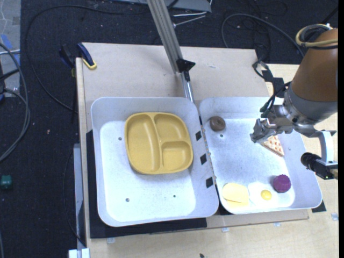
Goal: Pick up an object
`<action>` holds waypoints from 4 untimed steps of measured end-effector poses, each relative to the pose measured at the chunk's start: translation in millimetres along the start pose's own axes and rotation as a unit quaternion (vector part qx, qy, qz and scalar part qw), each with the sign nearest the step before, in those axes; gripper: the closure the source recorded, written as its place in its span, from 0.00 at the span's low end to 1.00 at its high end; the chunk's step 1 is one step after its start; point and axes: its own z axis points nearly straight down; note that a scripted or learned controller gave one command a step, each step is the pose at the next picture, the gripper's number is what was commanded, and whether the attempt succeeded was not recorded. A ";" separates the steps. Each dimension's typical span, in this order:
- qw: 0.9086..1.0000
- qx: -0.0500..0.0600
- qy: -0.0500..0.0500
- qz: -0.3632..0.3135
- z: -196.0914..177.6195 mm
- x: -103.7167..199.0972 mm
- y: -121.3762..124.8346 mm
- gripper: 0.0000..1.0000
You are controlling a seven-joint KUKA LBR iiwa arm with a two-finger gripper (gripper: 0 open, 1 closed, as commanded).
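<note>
Camera view, looking down at a slant: the pincer (263, 133) hangs low in the right white plastic bin (236, 165), just beside a triangular pizza-slice toy (274, 144) near the bin's right side. Whether its fingers are spread or pressed together cannot be told from here. Near the bin's far left corner lies a small brown round toy (217, 123). Along the near edge sit a pale yellow flat piece (235, 193), a fried-egg toy (264, 194) and a purple ball-shaped toy (281, 183). On the light wooden counter (134, 71), the left white bin (153, 211) carries a yellow three-compartment plastic tray (159, 142).
</note>
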 end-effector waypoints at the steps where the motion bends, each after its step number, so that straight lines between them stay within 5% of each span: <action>1: 1.000 0.003 0.001 -0.002 12.6 46.8 -5.0 1.00; 4: 1.000 0.002 0.001 -0.002 18.1 191.8 -13.1 1.00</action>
